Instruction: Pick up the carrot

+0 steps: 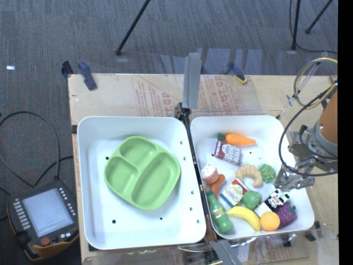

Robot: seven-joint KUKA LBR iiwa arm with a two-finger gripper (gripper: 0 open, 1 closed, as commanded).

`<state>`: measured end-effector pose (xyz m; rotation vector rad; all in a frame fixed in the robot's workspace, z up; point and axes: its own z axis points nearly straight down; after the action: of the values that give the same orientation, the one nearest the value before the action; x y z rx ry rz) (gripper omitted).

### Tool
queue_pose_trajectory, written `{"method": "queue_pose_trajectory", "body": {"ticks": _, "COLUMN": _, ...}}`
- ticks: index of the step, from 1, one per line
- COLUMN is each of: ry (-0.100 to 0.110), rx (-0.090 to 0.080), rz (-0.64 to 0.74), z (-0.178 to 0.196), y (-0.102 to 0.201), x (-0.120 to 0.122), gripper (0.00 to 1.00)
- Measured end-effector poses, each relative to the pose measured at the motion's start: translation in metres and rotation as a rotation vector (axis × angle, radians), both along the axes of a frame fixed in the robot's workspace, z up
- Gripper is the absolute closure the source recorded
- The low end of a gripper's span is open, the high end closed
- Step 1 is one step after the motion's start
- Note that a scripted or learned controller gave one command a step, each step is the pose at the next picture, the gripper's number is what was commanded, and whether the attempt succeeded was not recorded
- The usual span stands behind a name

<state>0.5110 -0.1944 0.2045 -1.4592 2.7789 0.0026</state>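
Camera view: the carrot [239,139] lies near the far edge of the right bin [205,127] — just beyond a red packet [228,152]. The gripper [293,179] hovers by the bin's right edge; whether it is parted or closed, I cannot tell.

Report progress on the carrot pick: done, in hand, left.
Done: nothing visible yet; the carrot lies at the back of the right bin, beside the small red packet. In hand: the gripper sits over the bin's right edge, near the broccoli, well apart from the carrot. Left: move over to the carrot, grasp it, lift.
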Motion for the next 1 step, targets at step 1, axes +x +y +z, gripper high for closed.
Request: {"method": "queue_pose_trajectory", "body": {"ticks": 1, "ry": 0.003, "rx": 0.002, "rz": 0.0, "z": -0.0017, "y": 0.0008, "x": -0.0007, "gripper": 0.0}}
